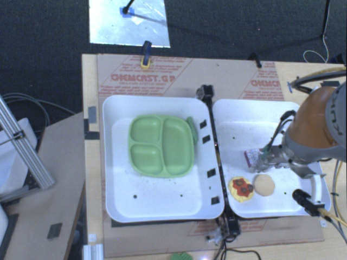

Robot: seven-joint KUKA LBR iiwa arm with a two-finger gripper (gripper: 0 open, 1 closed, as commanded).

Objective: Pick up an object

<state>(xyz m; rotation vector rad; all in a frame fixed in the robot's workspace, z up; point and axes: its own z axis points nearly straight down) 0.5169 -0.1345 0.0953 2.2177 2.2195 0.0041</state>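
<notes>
Gripper: you saw the gripper (264, 164) low in the right bin, its tip pointing toward the view's left; whether it was released or clenched you could not tell, the tip being small and blurred.
Beside the tip: a small purple-and-white item (252, 157) lay just left of the tip, touching it or nearly so; you could not tell whether it was grasped.
Below the tip: a round tan piece (264, 186) sat on the bin floor just under the gripper, and against its left side a yellow disc with red spots (241, 189).
Arm: the grey wrist and orange band (316, 118) came in from the right edge, over the right bin's far side.
Right bin: the right bin (238, 118) held all three small items in its near half.
Left bin: the left bin (116, 145) held a green divided tray (161, 145), lying flat near its middle, well apart from the gripper.
Bench: you had both bins side by side on the brown lettered board (179, 75).
</notes>
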